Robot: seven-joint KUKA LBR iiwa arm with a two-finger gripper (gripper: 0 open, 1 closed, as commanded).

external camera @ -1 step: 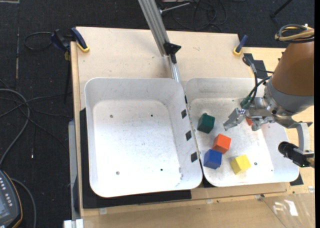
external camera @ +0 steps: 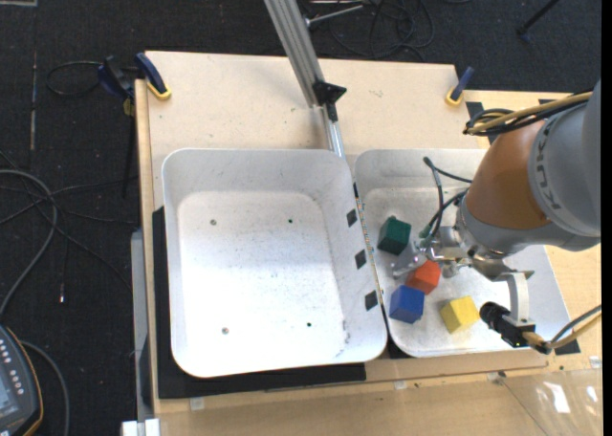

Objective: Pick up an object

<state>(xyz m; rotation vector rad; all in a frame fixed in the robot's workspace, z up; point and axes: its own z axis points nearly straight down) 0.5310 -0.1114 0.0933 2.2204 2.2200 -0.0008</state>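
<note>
The tool (external camera: 427, 260) hangs low in the right bin (external camera: 382, 174), directly over the orange block (external camera: 426, 277), which lies at its tip among the green, blue and yellow blocks. Whether the tool is wide, narrow or gripping the block cannot be told. Judged from this, the coming move is essentially vertical, with no sideways offset to correct.

A: Bright, even light from overhead; the 2 white bins (external camera: 253, 262) nearly wash out, and the desk (external camera: 249, 99) looks pale.

B: Shadows are soft and short. The dark floor (external camera: 67, 23) loses detail; focus is slightly soft.
</note>
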